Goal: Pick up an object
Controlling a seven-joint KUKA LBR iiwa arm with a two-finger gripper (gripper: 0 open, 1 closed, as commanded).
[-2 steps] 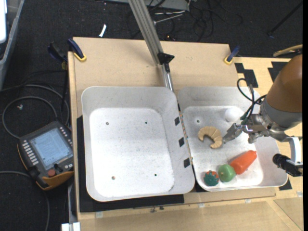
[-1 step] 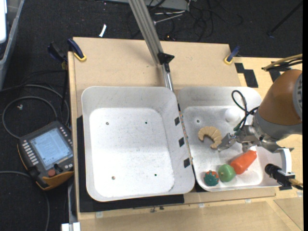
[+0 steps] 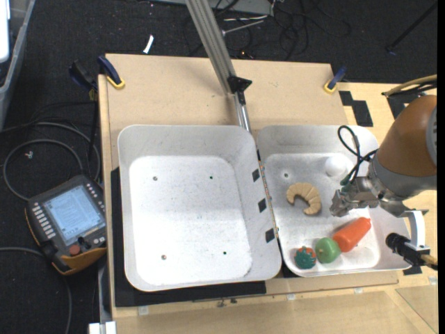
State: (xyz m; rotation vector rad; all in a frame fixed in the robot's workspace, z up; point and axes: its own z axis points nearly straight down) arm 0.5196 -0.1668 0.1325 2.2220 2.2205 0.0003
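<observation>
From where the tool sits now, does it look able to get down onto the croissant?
Probably yes. The tool hovers in the right bin just beside the croissant, which lies apart from the carrot, with nothing on top of it.

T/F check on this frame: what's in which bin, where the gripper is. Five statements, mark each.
1. The croissant lies in the right bin. True.
2. The carrot lies in the left bin. False: it is in the right bin.
3. The gripper is over the right bin. True.
4. The green apple sits beside the carrot. True.
5. The arm reaches in from the view's left. False: from the right.
</observation>
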